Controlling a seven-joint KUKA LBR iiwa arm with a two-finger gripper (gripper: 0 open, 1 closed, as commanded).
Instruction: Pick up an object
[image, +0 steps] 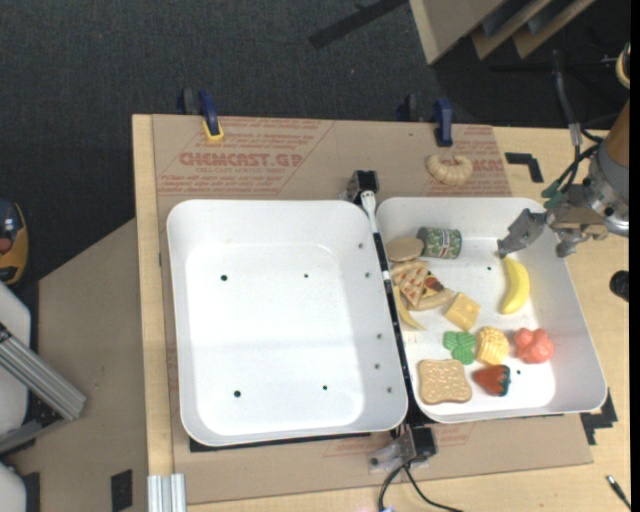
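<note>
We see toast (443, 381) nearest – the gripper (541, 234), spread and holding nothing, hovers at the banana's (515, 284) one o'clock; next we descend.

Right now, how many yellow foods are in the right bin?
3: a banana near the far right side, a cheese wedge in the middle, and corn just nearer than it. Others may hide under the pile.
</note>
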